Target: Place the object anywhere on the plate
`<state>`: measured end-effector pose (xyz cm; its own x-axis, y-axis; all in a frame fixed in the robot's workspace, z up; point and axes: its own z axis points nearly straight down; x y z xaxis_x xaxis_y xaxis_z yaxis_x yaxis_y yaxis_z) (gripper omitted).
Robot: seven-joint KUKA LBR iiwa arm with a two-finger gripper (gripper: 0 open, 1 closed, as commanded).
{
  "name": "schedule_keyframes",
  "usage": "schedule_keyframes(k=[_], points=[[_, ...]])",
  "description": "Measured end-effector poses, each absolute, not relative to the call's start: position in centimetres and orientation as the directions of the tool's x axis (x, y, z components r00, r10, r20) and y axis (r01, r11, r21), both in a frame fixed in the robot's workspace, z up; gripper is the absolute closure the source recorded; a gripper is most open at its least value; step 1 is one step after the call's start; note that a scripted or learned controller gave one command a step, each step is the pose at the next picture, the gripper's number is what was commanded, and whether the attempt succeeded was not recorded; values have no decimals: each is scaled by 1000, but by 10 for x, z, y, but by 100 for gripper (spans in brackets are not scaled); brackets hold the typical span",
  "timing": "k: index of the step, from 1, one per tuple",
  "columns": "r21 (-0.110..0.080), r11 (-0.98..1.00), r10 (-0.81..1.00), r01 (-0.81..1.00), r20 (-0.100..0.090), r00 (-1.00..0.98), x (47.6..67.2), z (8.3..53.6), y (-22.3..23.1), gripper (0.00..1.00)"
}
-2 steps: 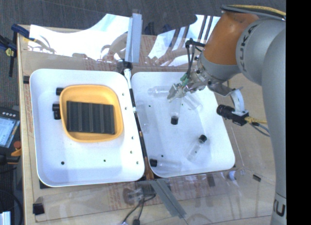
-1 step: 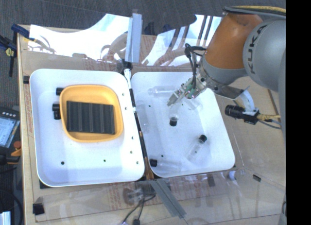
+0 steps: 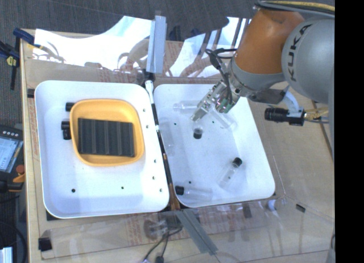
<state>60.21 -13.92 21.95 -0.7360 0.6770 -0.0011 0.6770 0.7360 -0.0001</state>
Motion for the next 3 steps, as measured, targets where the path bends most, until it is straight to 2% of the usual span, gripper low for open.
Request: schedule_keyframes(k=[1, 2, 3], points=[[0, 885, 466, 466, -2, -885, 626, 273, -118, 100], [-1, 952, 305, 305, 3, -952, 622, 182, -113, 100], [0, 952, 306, 306, 1, -952, 623, 183, -114, 0]])
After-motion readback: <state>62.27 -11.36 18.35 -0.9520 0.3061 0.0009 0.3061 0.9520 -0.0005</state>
